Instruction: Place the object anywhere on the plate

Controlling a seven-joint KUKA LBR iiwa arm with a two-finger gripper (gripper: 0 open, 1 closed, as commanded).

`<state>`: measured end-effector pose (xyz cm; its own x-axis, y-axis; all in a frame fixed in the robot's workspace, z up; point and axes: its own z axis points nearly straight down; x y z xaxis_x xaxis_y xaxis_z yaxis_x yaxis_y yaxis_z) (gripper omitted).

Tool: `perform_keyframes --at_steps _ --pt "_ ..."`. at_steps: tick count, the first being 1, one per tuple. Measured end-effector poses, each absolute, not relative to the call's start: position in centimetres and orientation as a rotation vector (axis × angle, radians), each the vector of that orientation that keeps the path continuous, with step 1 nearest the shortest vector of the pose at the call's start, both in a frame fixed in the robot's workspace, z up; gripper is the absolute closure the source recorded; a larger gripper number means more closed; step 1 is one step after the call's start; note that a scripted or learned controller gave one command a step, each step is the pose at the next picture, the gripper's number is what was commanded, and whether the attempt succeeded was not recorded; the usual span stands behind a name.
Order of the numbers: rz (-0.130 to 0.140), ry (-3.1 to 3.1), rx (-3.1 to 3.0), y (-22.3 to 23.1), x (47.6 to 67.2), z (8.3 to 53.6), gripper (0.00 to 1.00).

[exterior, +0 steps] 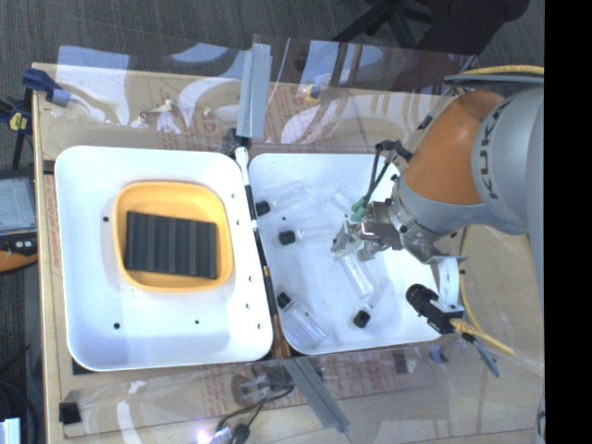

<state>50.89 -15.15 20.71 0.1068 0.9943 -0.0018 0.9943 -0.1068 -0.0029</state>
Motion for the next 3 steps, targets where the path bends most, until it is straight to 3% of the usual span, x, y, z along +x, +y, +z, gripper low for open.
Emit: perform_keyframes --at_steps 1,2,3 --pt "0.003 -2.157 -2.279 -12.0 57.8 21.0 1.00" --pt "0.006 -2.248 -2.188 -6.6 54.1 19.0 1.00" --pt "0.006 -2.385 -2.039 -0.7 55.5 19.8 1.00"
